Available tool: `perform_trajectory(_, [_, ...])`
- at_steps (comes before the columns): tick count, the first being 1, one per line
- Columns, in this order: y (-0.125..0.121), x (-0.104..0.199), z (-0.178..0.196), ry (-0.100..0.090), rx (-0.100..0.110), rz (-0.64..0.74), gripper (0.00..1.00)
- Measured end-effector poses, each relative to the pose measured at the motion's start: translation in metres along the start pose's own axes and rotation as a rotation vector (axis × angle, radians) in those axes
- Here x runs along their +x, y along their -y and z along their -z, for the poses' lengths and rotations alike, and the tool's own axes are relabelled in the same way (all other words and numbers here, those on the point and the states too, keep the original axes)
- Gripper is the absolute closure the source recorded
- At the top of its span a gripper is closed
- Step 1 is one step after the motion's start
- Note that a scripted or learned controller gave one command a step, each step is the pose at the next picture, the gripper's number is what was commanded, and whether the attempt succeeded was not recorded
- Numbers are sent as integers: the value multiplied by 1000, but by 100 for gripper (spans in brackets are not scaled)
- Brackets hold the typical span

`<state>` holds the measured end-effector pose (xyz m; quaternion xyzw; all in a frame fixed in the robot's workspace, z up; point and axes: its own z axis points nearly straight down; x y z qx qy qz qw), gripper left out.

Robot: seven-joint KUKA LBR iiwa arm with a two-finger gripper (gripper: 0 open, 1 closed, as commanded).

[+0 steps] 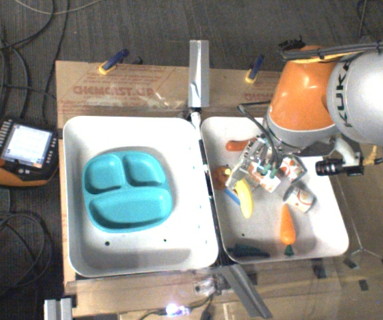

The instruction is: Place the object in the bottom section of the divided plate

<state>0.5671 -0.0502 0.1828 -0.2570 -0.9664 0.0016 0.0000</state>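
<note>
1. Gripper low over the right bin, the grey arm with its orange band reaching in from the right, wrist bent down among the toys.
2. Whether anything is clamped, I cannot tell: the view down past the wrist hides that.
3. Right bin's contents: a yellow banana just beside the gripper's tip, an orange carrot lower down, a small white cup-like piece beside it, a dark green item near the front wall, and reddish bits near the bin's left wall.
4. Banana looks like the likely target, judging by how close the gripper sits, though that is a guess; it lies flat on the bin floor.
5. Left bin holds the turquoise divided plate, its wide bottom section bare.
6. Progress, as I read it: early. Nothing is in the plate; pickup, carry across and release all remain.
</note>
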Motion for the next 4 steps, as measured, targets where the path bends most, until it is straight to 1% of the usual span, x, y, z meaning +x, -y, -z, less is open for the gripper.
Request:
perform_trajectory(1, [-22,75,0,-4,-2,-152,100])
perform_trajectory(2, [-119,63,18,-3,-1,-205,100])
perform_trajectory(3, [-148,102,46,-1,0,-274,100])
perform_trajectory(4, [-148,101,46,0,0,-276,0])
